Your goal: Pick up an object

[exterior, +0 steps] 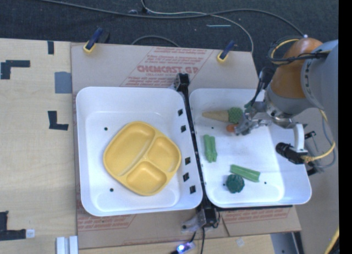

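The arm's grey housing with its orange band rises nearest the lens at about three o'clock, reaching in over the right bin. Its gripper is low at the bin's upper middle, right against a toy ice-cream cone whose tan cone points toward nine o'clock and whose green scoop sits at the gripper's side. A small orange-red bit lies just below the tip, toward seven o'clock. Whether the jaws are spread or closed I cannot tell; the tip is dark and small, and nothing is plainly seen between them.

Elsewhere in the right bin, a ridged green stick lies upright near the left wall, and toward five o'clock of the bin's centre a broccoli piece lies with its dark head at the lower left and pale stalk running up to the right. The left bin bears a yellow divided plate.

The step in hand looks like the approach or the grasp itself on the cone's scoop end. Next, as I judge it, the gripper needs a firm close around the scoop, then a straight lift, since the rounded head could slip free.
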Robot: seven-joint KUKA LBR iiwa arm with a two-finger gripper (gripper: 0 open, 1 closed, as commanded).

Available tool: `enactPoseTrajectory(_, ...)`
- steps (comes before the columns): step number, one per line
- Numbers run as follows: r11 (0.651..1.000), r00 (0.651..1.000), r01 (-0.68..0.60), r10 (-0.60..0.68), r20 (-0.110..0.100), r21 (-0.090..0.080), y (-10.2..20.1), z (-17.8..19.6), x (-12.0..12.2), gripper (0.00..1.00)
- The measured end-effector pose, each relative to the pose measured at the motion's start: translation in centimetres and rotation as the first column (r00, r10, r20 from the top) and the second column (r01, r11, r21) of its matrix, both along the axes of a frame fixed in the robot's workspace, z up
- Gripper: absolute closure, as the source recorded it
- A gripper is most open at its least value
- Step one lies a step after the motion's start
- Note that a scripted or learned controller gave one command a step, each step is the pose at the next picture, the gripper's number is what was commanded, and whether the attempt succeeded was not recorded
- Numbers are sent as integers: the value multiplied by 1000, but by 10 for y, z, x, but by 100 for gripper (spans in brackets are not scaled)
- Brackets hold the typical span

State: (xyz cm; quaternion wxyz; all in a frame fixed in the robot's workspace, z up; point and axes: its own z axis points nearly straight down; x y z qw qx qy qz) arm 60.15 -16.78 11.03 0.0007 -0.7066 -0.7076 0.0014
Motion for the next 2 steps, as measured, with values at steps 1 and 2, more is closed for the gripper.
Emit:
enactPoseTrajectory(1,1000,1000,1,-1,5,0,-6,44,1,100)
enactPoseTrajectory(2,1000,1000,-1,1,6,0,-2,101,11,100)
